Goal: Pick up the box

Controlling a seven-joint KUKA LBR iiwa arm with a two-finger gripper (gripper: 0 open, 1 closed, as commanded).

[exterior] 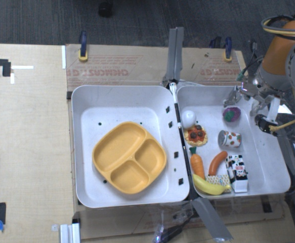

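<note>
Camera view, looking down on the bench, puts the box (237, 173), a small white carton with black cow-like patches, lying near the front of the right bin (274, 184). A banana (208, 185) touches or nearly touches its left side at the front, a red sausage (217, 161) lies just beside it to the left, and a printed can (229, 138) sits on its side just behind. Farther back are a purple ball (232, 114), a small pizza (196, 135), a carrot (197, 165) and a white egg (188, 118). The left bin (81, 135) holds a yellow divided plate (129, 157). The end effector (248, 96) hangs over the right bin's back corner, well apart from the box; whether it is apart or together I cannot tell. The likely trouble is crowding: a descent slightly to the left could catch the sausage or banana instead, or nudge the box against the bin wall.
</note>
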